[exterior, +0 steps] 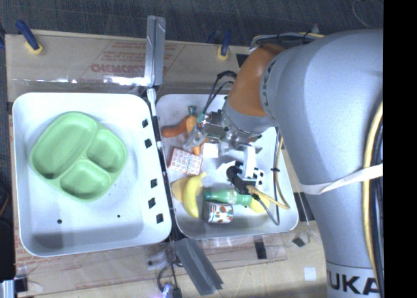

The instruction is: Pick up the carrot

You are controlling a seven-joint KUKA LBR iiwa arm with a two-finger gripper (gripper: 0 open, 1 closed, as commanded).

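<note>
The carrot (174, 130) is orange with a bit of green at its top end and lies near the far left corner of the right bin (287, 222). My gripper (198, 135) hangs low over that bin, right beside the carrot's right end and close to touching it. The grey arm with its orange band (251, 91) reaches in from the right and hides the bin's right half.
A red and white checkered box (184, 160), a banana (191, 192), a green bottle (225, 195) and a small can (218, 212) lie in the right bin's front part. The left bin (39, 231) holds a green divided plate (78, 153).
</note>
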